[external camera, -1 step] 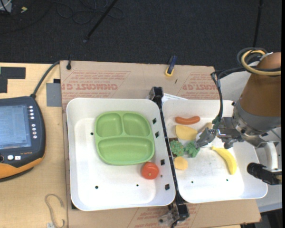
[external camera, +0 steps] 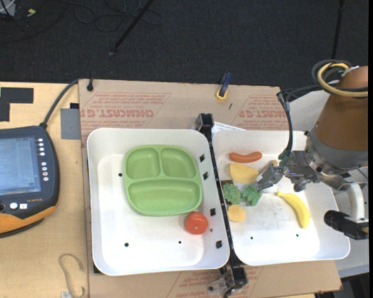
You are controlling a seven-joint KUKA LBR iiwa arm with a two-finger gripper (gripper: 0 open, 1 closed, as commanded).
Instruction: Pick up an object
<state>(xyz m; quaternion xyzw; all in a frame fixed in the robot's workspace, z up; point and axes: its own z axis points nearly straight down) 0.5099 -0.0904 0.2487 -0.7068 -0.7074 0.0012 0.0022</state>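
Several toy foods crowd the right bin (external camera: 323,244). Our end effector (external camera: 268,177) hangs just beside the yellow wedge (external camera: 243,173), grip width unclear. We should descend squarely over it, avoiding the broccoli (external camera: 242,195) and sausage (external camera: 245,157).

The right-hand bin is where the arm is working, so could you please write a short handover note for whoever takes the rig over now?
Gripper: low over the right bin, next to the yellow piece; nothing is visibly held.
Right bin: sausage, yellow piece, broccoli, small yellow item, banana.
Left bin: green divided plate and tomato.
Done: nothing lifted yet.
Left: grasp one object and raise it.
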